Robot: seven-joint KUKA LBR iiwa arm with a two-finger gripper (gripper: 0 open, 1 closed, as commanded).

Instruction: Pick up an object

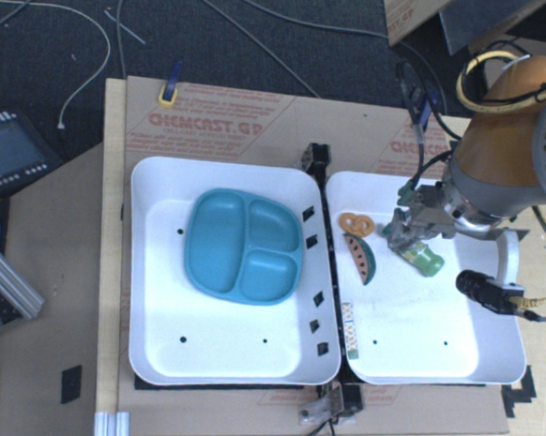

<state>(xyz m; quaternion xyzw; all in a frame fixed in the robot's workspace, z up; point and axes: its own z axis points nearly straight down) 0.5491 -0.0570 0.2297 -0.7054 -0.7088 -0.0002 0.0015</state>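
One fixed camera looks down at a slant on the worktop (pixel 263 108). Both bins sit mid-frame; the arm (pixel 511 118) enters from 2 o'clock.

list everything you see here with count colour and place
bins: two, white, side by side on the bench
divided plate: one, blue, in the left bin
pretzel: one, brown, right bin near the divider
watermelon slice: one, red with green rind, below the pretzel
green object: one, right bin, right under the claw
printed strip: one, pale, right bin's left edge
clamp: one, blue and yellow, board's far left corner
cables: several, white, on the dark floor
arm: one, grey and orange, from the right
claw: one, grey, over the right bin
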